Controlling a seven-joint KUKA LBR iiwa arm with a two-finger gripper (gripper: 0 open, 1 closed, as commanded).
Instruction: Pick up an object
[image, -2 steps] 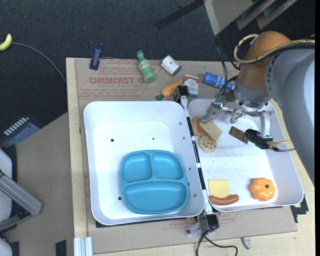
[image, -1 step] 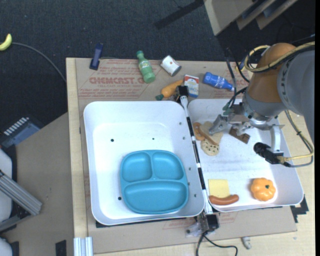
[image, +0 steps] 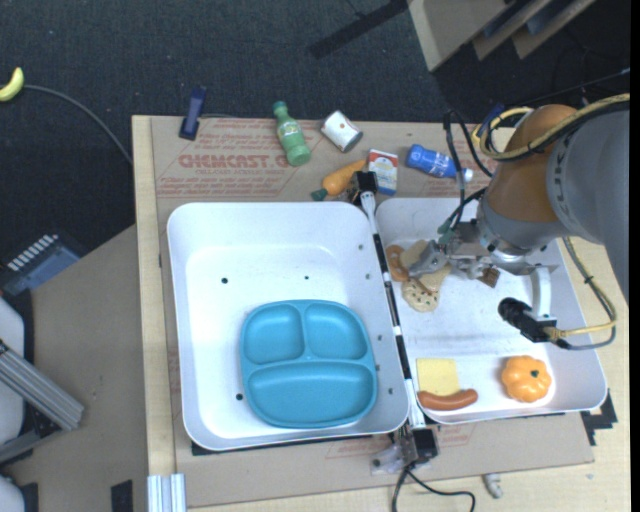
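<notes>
My gripper (image: 428, 260) is low in the far left part of the right bin (image: 590, 385). Just to its left lies a brown pretzel-like piece (image: 399, 262), touching or nearly touching the tip. A brown cookie with dark chips (image: 422, 293) lies right below the gripper. Along the right bin's front lie a yellow cheese slice (image: 437, 376), a reddish sausage (image: 448, 399) and an orange pumpkin (image: 526, 379). I see nothing lifted off the bin floor.
The left bin (image: 200, 250) holds a blue divided plate (image: 308, 362). Behind the bins on the board lie a green bottle (image: 292, 135), a white can (image: 342, 130), a small carton (image: 382, 170), a blue crumpled thing (image: 432, 160), an orange carrot (image: 340, 180) and a blue marker (image: 192, 112).
</notes>
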